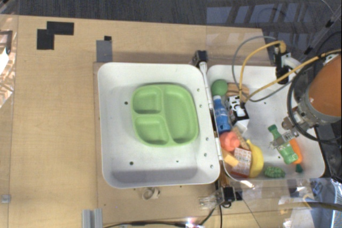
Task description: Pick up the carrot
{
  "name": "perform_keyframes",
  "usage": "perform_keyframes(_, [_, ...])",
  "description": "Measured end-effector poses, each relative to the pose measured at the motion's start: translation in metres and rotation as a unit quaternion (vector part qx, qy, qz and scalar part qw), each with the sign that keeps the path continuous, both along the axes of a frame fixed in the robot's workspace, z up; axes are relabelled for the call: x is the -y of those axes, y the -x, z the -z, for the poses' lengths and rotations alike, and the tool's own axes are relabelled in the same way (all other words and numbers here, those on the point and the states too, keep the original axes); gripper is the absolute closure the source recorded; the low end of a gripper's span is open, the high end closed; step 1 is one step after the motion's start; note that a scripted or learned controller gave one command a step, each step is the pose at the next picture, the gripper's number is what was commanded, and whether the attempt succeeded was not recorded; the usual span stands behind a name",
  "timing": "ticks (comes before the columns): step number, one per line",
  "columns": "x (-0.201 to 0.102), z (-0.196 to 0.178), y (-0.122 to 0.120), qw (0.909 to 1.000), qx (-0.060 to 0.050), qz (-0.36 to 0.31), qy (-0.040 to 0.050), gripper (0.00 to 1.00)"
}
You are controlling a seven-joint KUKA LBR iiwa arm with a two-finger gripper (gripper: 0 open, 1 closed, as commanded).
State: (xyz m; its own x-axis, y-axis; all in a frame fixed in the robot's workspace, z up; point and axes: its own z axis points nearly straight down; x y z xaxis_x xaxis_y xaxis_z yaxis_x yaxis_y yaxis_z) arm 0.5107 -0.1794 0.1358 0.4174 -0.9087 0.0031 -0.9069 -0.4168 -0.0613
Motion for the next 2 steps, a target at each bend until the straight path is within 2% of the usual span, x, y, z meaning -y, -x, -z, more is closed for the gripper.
perform_keyframes(1, [0.000,0.000,0.000,1.0000,0.000,0.000,-0.0002,0.00])
perform_keyframes(2, [0.003,0.046,-0.004,0.9986,-0.019,0.049,0.0048,0.00])
